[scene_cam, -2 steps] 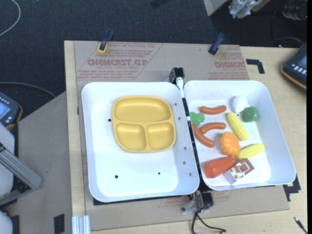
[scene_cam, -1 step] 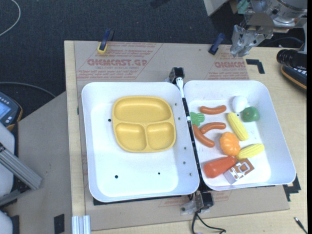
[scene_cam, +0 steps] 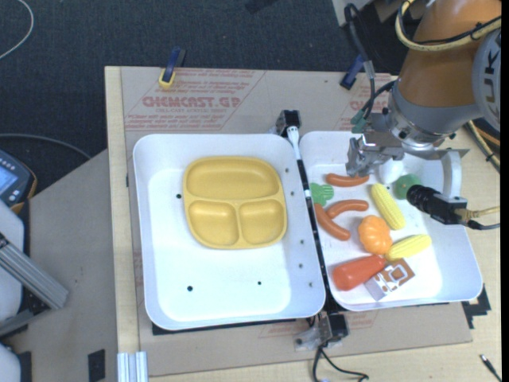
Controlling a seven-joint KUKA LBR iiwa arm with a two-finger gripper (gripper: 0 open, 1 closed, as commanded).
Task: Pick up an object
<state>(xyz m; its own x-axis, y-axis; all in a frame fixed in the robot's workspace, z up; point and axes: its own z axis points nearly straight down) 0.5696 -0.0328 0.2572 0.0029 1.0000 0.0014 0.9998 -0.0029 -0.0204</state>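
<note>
Toy sausage (scene_cam: 347,180) lies at about 11 o'clock in the right bin (scene_cam: 461,281), right under the gripper (scene_cam: 359,159), which hangs low, likely to grab it; I cannot tell how the jaws stand

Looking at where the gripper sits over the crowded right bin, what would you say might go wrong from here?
1. The gripper hangs just above the uppermost sausage, close to the right bin back wall; a descent may clip the rim or nudge the sausage aside.
2. The toys lie packed: orange fruit touches one corn cob and the carrot, so a grab may catch two or scatter them.
3. Rounded, smooth pieces could slip from the fingers.
</note>
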